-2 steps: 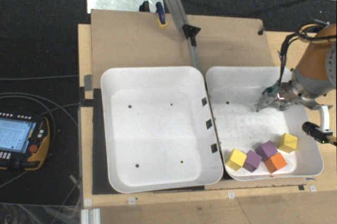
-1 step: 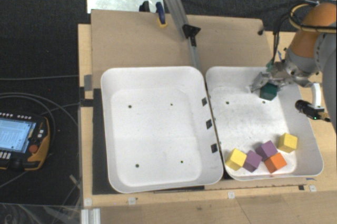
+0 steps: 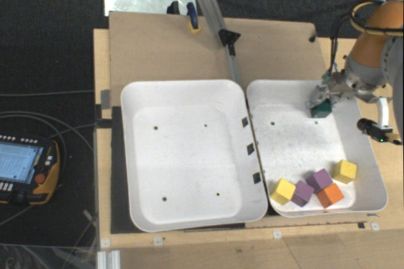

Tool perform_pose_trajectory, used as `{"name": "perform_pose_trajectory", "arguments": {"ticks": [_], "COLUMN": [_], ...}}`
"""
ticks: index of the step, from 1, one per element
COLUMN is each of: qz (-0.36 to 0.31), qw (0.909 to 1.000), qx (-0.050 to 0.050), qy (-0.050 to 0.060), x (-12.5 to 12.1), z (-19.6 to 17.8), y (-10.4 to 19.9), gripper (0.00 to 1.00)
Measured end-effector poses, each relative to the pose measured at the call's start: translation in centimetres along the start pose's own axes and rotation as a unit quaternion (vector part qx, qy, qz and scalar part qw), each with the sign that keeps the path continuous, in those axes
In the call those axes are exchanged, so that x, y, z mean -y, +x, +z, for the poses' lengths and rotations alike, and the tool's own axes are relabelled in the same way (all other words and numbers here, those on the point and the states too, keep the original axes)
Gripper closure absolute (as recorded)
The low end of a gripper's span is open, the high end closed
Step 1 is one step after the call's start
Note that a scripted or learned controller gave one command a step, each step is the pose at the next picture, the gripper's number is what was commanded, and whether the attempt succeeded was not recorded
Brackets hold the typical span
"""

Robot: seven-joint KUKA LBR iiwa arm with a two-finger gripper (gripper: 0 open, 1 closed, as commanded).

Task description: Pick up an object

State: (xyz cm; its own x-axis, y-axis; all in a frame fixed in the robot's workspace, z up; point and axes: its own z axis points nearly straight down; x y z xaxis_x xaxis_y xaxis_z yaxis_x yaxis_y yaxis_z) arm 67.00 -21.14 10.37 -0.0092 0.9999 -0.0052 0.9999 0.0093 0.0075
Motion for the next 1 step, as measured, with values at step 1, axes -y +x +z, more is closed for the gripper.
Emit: {"name": "perform_pose_trajectory", "arguments": {"ticks": [1], "qz": [0.004], "qw": [1.0], "qx": [-0.002], "qy": [0.003], "x": [10.77], "z": [-6.55], "y": [3.97], "gripper": [1.0]}}
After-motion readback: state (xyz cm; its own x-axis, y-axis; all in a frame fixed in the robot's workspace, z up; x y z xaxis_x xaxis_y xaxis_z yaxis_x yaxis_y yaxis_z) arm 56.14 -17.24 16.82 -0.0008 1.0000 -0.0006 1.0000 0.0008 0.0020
